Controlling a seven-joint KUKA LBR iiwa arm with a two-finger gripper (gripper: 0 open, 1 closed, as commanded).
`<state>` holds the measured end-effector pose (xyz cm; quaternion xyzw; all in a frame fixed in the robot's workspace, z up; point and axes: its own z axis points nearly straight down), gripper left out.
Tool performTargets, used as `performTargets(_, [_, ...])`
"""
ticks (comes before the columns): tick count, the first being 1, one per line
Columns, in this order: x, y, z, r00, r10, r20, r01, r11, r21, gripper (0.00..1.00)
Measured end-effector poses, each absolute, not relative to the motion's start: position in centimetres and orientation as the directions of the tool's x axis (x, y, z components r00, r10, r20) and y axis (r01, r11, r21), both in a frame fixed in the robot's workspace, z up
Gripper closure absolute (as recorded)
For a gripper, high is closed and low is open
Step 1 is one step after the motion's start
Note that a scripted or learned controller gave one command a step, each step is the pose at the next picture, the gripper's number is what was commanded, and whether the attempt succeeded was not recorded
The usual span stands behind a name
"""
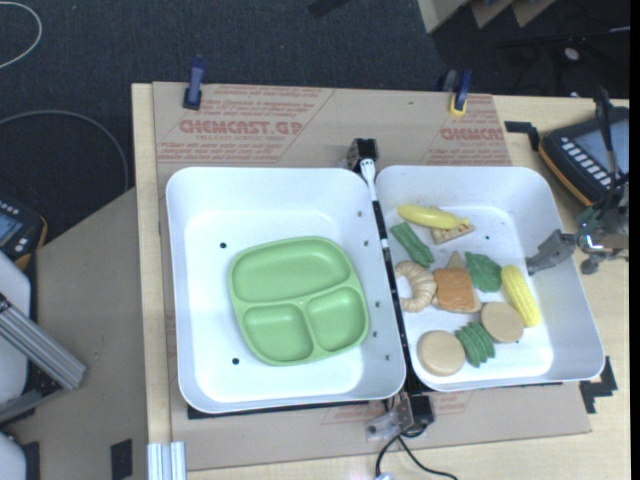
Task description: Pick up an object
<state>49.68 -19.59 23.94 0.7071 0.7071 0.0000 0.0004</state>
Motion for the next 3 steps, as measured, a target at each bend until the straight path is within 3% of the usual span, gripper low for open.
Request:
performTargets(1, [48.6, -21.8, 10.4, -0.007, 1.000, 0.000, 1.000, 0.007, 0.015, 0.00])
performTargets(2, [48.7, -22.9, 11.7, 0.002, 1.000, -0.024, 1.000, -0.002, 0.028, 1.00])
performTargets(3, [49.1, -16.2, 19.8, 0.002, 1.000, 0.000, 1.000, -0.002, -0.003, 1.00])
